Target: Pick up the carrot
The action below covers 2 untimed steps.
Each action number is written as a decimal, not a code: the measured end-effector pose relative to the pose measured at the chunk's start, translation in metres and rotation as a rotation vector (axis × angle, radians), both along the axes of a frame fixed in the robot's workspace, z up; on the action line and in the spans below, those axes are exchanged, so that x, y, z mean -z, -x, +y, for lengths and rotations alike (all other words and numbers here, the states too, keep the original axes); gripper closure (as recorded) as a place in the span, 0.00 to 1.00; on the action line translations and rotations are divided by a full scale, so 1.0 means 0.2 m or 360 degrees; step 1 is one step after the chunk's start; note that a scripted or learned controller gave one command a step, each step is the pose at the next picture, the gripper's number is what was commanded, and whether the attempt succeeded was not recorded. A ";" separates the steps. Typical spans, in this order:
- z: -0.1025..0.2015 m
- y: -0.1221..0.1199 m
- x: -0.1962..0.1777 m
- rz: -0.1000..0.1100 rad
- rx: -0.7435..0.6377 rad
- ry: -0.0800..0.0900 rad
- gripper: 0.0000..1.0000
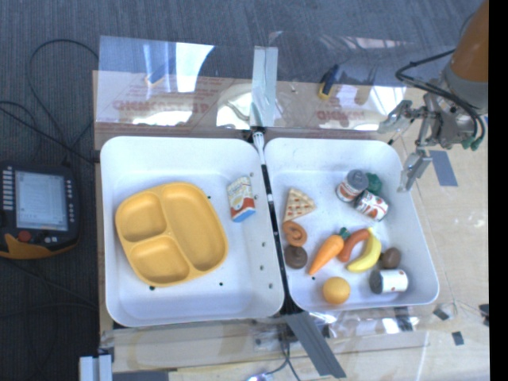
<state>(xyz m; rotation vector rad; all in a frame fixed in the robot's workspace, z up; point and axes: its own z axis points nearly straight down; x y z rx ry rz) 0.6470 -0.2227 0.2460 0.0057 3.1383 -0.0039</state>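
Round smooth orange [336, 290] beside tapered, green-topped carrot [326, 252].

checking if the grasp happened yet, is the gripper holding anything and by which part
Nothing is held. The gripper is at the right bin's upper right rim with nothing between its fingers; the carrot lies in the bin.

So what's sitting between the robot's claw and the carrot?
In the camera view, two small cans lie between the gripper and the carrot, with bare white bin floor around them.
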 end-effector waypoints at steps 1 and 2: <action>0.57 0.19 0.76 0.0004 0.0164 -0.0007 0.00; 0.59 0.51 0.78 -0.0012 0.0271 -0.0001 0.00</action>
